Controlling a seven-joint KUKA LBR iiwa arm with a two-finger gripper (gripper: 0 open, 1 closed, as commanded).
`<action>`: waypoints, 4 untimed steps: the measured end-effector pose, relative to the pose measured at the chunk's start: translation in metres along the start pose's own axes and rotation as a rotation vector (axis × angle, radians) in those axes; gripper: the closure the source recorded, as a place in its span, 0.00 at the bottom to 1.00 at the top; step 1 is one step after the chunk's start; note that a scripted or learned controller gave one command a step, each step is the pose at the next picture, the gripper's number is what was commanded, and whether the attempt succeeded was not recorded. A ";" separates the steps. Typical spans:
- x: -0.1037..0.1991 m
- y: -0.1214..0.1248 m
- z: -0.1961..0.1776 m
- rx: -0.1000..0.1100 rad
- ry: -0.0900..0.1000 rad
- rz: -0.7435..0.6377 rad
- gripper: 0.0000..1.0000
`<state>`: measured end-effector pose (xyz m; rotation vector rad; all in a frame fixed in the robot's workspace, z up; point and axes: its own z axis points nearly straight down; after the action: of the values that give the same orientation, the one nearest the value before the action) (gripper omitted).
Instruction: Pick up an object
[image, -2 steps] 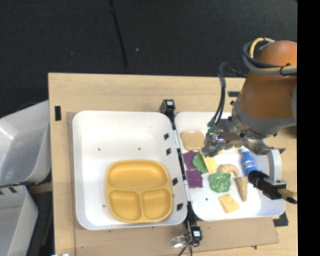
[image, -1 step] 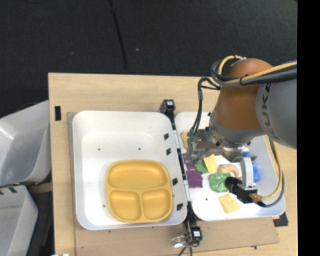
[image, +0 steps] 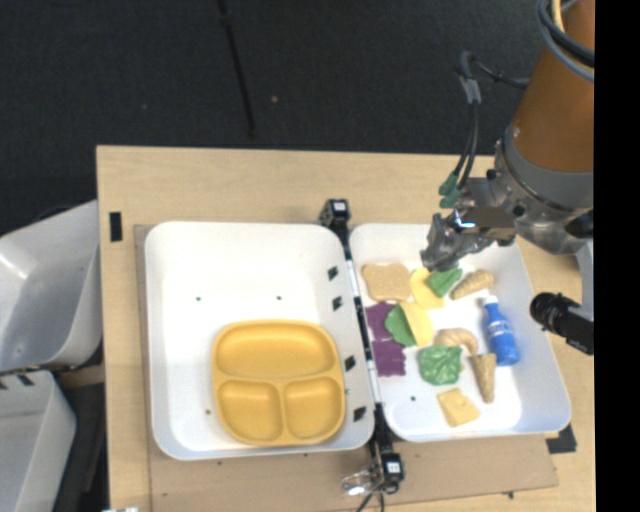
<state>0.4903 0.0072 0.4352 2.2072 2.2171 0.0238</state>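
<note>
Camera view: pincer (image: 441, 252) low over the far part of the right bin (image: 535, 400), hung from the grey and orange arm (image: 555, 120) coming in from the right. Cannot tell how far open, nor whether anything is gripped; tips lost against the pile.

Right under and just in front of the pincer: green piece (image: 446, 279), touching a yellow piece (image: 427, 290). Just left: toast slice (image: 387, 282). Just right: small tan roll (image: 473, 284). Further toward the near edge: green leaf (image: 401, 326) on a purple piece (image: 382, 340), blue bottle (image: 499, 334), croissant (image: 458, 340), lettuce (image: 440, 364), cone (image: 485, 375), cracker (image: 459, 407) nearest the rim.

Well to the left, in the left bin (image: 180, 290): yellow tray (image: 278, 381) with three compartments, lying flat, apart from the pincer.
</note>
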 end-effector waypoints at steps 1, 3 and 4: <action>0.020 -0.002 0.127 0.030 -0.003 0.003 1.00; -0.023 0.012 0.091 0.031 -0.005 0.012 1.00; 0.016 0.002 0.173 0.027 -0.001 -0.002 1.00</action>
<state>0.4953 0.0233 0.2625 2.2179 2.2322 -0.0080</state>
